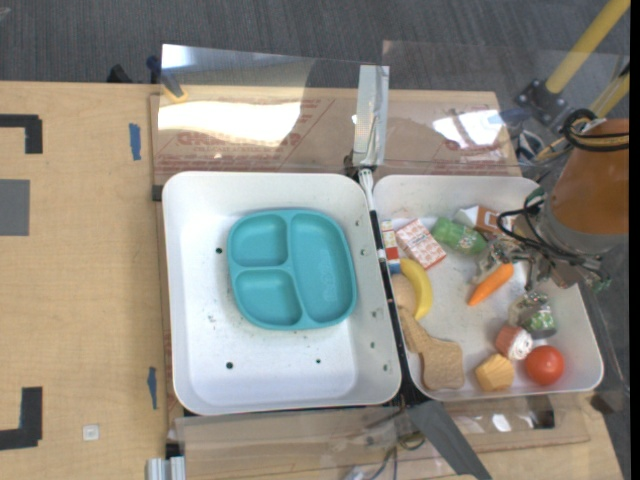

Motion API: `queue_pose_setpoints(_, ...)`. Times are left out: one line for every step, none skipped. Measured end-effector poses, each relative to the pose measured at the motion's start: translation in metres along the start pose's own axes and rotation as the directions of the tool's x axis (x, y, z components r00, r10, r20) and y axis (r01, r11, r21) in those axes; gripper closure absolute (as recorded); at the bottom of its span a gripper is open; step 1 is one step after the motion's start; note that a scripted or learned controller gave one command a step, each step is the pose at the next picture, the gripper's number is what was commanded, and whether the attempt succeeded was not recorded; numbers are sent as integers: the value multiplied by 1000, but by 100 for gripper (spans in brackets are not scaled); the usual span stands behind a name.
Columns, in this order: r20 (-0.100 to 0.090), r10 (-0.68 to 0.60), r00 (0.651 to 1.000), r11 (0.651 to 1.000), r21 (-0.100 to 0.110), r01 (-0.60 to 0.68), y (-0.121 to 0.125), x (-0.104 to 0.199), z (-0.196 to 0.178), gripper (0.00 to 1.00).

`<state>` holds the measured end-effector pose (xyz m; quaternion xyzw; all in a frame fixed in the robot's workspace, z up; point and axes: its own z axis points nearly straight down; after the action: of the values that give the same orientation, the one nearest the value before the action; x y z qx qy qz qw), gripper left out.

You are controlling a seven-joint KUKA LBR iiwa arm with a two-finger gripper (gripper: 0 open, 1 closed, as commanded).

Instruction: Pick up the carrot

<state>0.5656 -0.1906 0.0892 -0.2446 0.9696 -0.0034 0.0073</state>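
two bins sit side by side on the counter [70, 268]. the left bin [190, 358] holds a divided plate [292, 268] near its middle. in the right bin [585, 353], a banana [418, 286] lies at the left wall, a carrot [490, 285] right of it, a box [420, 243] behind the banana, a tomato [544, 364] in the front right corner. the arm [592, 183] hangs over the bin's right side.

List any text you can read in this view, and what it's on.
None can be read.
Red print on the clear sheet behind the bins: blurred by glare.
Red and white packet in the right bin: print too small.
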Motion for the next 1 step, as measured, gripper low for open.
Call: queue_pose_setpoints(13, 2, 1000, 1000, 6, -2, 0, -5, -13, 100)
